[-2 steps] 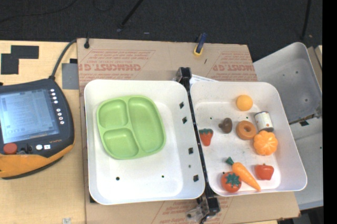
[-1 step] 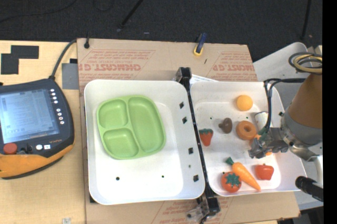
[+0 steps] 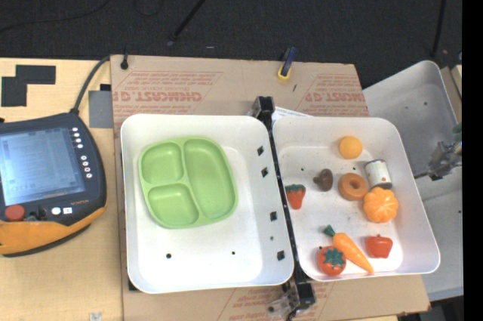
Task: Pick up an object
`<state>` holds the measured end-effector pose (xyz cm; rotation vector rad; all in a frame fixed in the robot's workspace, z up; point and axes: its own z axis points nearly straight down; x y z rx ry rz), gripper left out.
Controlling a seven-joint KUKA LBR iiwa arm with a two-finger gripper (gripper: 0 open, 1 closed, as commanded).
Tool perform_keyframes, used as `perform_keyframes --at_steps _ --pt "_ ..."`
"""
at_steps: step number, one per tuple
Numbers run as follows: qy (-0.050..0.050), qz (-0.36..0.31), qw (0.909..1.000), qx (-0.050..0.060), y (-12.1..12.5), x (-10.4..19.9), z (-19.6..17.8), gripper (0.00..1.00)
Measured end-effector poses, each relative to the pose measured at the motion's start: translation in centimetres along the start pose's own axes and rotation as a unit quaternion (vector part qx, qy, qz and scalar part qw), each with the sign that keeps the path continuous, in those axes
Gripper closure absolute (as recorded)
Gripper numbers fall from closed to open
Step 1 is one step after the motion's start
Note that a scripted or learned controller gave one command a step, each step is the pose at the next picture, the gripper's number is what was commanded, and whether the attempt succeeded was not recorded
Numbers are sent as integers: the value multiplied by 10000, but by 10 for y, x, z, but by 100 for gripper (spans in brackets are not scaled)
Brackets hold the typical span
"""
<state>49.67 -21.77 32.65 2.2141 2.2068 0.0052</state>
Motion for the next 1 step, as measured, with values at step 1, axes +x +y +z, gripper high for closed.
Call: perform_keyframes --at_steps 1 --pt "45 -19 10000 71 -6 50 245 100"
